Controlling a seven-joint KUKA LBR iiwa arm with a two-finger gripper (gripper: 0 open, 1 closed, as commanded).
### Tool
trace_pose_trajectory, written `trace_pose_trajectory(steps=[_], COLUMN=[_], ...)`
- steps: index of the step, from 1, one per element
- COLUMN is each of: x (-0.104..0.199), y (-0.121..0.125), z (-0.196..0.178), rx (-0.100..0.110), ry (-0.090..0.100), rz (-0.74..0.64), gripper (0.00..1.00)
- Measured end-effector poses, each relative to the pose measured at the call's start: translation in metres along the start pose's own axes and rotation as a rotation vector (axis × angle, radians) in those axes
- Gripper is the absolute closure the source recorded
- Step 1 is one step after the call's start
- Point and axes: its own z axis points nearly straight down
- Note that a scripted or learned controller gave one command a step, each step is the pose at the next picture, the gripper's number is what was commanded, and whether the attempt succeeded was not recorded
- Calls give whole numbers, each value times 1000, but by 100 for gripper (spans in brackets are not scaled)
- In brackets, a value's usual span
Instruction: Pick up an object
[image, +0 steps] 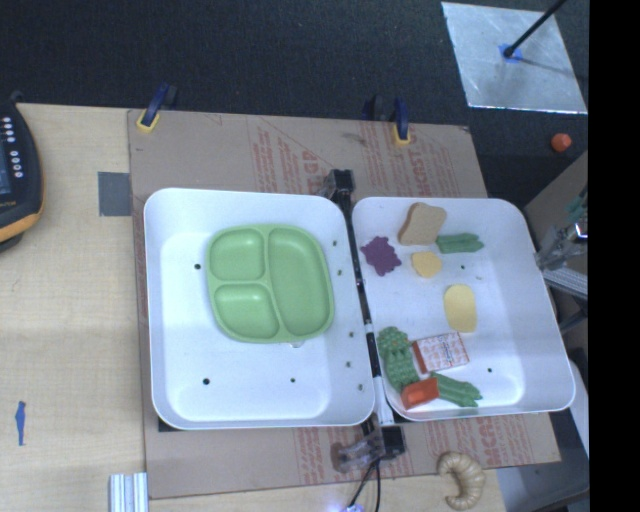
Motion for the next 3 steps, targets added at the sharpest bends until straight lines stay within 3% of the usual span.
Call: trace_pose_trajectory(steps=[1,2,3], x=[63,60,49], y=[-12,-11,18], z=[49,46,110], rx=[9,4,8], ry=[7,3,4], rz=[-3,2,2], gripper=[100,0,0])
